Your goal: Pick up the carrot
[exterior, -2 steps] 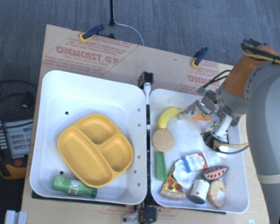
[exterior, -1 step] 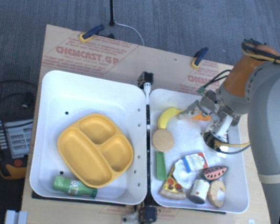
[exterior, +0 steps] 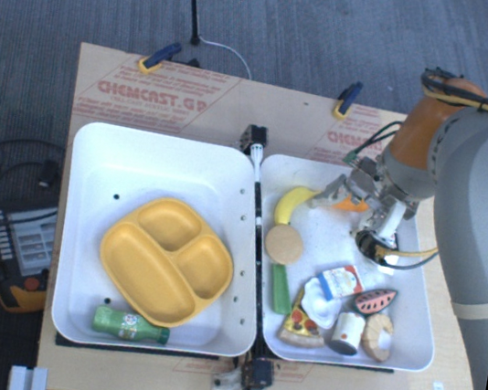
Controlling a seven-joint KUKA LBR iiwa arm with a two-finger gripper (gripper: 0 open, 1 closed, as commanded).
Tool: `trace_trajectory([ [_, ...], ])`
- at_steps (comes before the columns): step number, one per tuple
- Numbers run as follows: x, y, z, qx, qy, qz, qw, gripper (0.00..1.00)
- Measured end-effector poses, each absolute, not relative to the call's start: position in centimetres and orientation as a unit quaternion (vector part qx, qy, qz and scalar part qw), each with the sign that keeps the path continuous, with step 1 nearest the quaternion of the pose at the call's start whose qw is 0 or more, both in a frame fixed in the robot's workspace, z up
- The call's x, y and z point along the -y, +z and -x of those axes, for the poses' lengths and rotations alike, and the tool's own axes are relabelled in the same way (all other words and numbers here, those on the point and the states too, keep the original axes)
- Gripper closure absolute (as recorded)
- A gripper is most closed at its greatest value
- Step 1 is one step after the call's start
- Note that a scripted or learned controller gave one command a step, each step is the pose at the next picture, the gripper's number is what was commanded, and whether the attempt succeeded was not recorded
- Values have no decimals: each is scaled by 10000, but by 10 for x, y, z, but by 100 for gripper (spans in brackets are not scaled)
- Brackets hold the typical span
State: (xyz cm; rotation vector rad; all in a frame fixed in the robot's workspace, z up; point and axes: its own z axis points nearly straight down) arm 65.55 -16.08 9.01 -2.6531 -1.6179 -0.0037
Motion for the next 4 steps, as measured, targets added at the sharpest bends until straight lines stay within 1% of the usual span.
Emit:
trace_trajectory([
  [2, 162, 90, -656, 5417, -13, 8404, 181, 0],
  [4, 163, 92, -656, 4995, -1, 8661, 158, 0],
])
